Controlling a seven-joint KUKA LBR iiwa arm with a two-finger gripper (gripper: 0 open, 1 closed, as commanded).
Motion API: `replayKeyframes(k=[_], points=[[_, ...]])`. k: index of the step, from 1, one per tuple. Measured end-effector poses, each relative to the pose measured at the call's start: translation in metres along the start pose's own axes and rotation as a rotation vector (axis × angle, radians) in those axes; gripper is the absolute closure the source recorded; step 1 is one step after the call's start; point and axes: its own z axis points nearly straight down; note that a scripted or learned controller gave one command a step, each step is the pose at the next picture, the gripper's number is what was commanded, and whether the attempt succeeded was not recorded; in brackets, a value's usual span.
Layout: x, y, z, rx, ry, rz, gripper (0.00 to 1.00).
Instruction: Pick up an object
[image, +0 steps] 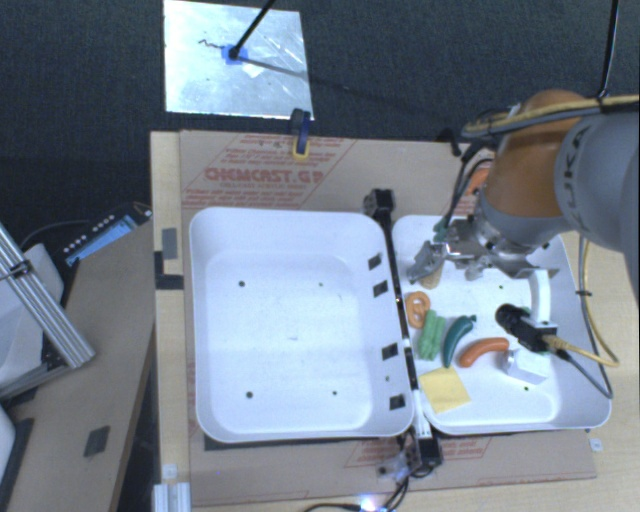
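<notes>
Foil sheet (200, 75) beyond cardboard (335, 165)

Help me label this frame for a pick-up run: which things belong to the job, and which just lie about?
Job: gripper; right bin; in it, orange ring, green piece, teal curved piece, orange sausage, yellow block.
Lying about: left bin, silver sheet, clamp, cardboard.
</notes>
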Motion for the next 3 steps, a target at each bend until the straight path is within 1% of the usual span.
replayKeyframes(k=[1,2,3], points=[[-0.007,-0.001,-0.005,0.005,-0.004,0.009,1.00],[0.016,0.045,0.008,0.007,-0.003,0.006,1.00],[0.082,0.087,0.007,0.005,0.000,0.003,1.00]])
